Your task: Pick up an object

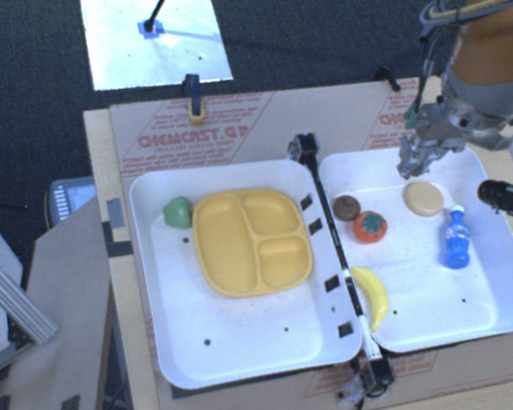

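Half-blurred gripper (413, 160) hangs beside tan disc (423, 197).

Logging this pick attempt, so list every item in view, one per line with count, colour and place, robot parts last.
bins: 2, white, side by side on the bench
divided plate: 1, yellow, middle of the left bin
green object: 1, green, left bin, at the plate's upper left edge
brown round object: 1, brown, right bin, upper left part
tomato-like object: 1, red-orange with green top, right bin, just below the brown one
tan disc: 1, beige, right bin, upper middle
bottle: 1, blue with white cap, right bin, below the disc
banana: 1, yellow, right bin, by the divider
arm: 1, grey and orange, upper right
gripper: 1, grey, above the right bin's far edge, near the disc
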Action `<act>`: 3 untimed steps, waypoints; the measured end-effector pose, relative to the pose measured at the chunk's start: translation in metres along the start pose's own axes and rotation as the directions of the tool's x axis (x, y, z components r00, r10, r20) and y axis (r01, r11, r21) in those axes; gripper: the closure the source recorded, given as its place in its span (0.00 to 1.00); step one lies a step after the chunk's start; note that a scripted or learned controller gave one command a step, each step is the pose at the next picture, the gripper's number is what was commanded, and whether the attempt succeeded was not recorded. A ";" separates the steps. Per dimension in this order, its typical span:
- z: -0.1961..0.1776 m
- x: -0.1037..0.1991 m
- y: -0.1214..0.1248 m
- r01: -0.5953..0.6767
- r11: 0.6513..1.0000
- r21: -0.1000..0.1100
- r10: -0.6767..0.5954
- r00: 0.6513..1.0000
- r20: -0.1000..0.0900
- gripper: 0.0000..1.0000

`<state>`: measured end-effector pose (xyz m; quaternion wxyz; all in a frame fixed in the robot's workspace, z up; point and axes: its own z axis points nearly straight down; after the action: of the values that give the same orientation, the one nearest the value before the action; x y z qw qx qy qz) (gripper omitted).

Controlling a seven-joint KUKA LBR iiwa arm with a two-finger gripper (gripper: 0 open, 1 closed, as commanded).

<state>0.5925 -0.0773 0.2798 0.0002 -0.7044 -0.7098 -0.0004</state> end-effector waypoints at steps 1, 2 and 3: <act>0.006 0.050 -0.024 0.000 1.000 0.000 0.000 1.000 0.000 1.00; 0.019 0.095 -0.030 0.001 1.000 0.000 -0.001 1.000 -0.001 1.00; 0.036 0.140 -0.059 0.000 1.000 0.002 0.000 1.000 0.000 1.00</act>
<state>0.5320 0.0618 0.2444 0.0009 -0.7045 -0.7097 0.0004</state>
